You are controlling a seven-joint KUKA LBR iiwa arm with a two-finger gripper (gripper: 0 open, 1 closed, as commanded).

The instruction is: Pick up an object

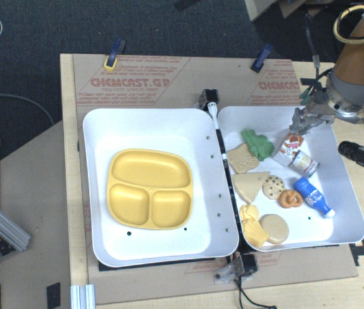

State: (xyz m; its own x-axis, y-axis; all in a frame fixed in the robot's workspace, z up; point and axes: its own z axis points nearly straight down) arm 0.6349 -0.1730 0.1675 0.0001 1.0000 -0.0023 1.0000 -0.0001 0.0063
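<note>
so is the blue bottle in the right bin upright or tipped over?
Tipped. The blue bottle lies on its side on the right bin floor, its white cap pointing toward the near right corner, beside the pretzel.

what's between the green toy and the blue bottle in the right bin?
In the camera view, a small red-and-white can lies between the green toy and the blue bottle, just under the claw; the pretzel sits below that line.

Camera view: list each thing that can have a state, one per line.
yellow divided plate: upright, lying in the left bin.
blue bottle: on its side in the right bin.
red-and-white can: tipped over, under the gripper.
cookie: flat.
</note>
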